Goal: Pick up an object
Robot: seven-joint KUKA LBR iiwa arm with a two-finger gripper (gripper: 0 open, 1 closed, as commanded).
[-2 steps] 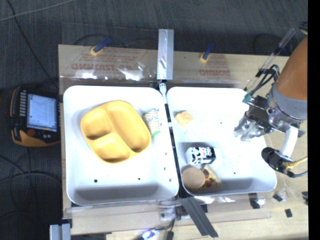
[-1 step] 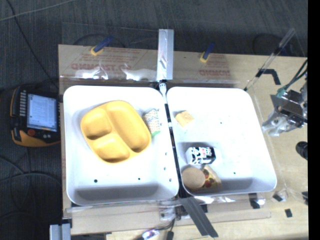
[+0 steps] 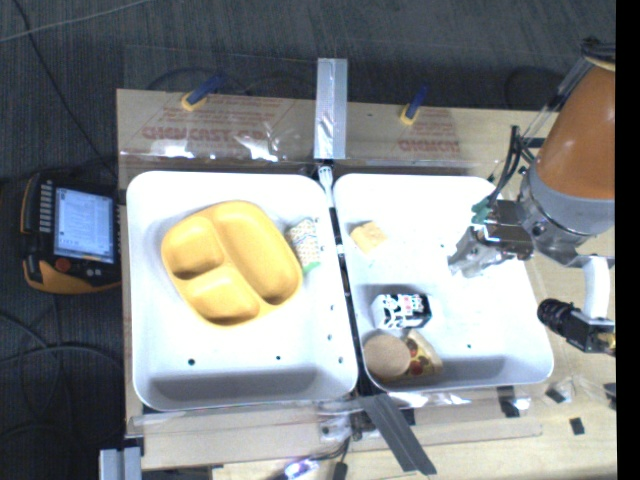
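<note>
My gripper [image 3: 468,259] hangs over the right bin [image 3: 480,203], near its right side, with nothing visible between its fingers. In that bin lie a small pale yellow piece [image 3: 367,236] at the upper left, a black and white object [image 3: 401,309] lower down, and a brown round object [image 3: 385,355] beside a red and yellow packet [image 3: 424,358] at the front edge. All of them lie to the left of the gripper and apart from it. The left bin [image 3: 170,363] holds a yellow divided tray [image 3: 230,261] and a small patterned packet [image 3: 305,241].
A grey divider strip [image 3: 331,108] stands at the back between the bins. A handheld pendant with a screen [image 3: 70,230] lies left of the bench. Two clamps [image 3: 203,92] hold the plastic sheet at the back. Cables run on the dark floor.
</note>
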